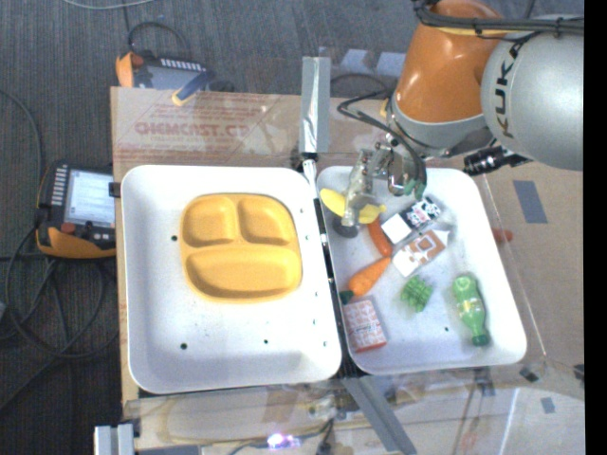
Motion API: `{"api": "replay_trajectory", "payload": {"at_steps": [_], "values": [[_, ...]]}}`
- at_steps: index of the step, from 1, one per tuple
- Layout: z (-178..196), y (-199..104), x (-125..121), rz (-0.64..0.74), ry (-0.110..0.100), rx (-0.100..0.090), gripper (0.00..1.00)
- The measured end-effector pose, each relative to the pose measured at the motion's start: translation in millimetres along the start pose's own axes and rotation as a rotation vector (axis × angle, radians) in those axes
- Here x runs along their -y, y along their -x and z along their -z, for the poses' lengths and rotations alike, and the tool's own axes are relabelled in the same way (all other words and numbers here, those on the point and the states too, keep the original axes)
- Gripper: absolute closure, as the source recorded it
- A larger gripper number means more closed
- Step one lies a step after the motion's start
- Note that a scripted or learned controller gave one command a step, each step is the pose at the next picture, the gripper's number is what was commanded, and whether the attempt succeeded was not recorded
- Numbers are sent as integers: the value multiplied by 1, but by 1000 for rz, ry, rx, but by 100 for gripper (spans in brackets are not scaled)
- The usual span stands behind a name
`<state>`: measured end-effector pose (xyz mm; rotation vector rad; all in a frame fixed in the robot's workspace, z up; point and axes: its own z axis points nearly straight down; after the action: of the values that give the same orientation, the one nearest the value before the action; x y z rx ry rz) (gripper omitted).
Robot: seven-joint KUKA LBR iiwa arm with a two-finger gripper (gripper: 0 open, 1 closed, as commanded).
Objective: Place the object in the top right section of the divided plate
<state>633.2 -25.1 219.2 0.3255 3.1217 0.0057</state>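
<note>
The gripper (365, 195) is seen low over the far left corner of the right bin (503, 344), beside a yellow banana-like piece (334, 201) that lies against the bin's left wall. How the gripper is set cannot be told, and nothing can be made out as held.

The yellow divided plate (242, 245) is set in the far half of the left bin (152, 349), its two small sections toward the far edge and its long section toward the near edge; all three sections are bare.

Both bins are carried by a bench over brown cardboard (190, 131), with dark carpet and cables around it and a handheld pendant (78, 209) lying off the left side.

In the right bin a carrot (370, 275) is seen near the middle, a red packet (364, 323) at the near left corner, a green bottle (469, 306) toward the right edge, a small green piece (416, 293) just left of the bottle, and a white-and-brown carton (420, 250) with a black-and-white piece (422, 213) close under the arm.
</note>
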Motion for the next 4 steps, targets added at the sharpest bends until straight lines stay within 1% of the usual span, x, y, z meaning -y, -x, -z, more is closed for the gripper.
{"api": "replay_trajectory", "payload": {"at_steps": [1,2,3,4], "values": [[-8,13,-15,167,-4,1,100],[-35,16,-78,204,-2,1,100],[88,0,-62,112,-2,2,100],[9,12,-34,-242,-5,-1,100]]}}
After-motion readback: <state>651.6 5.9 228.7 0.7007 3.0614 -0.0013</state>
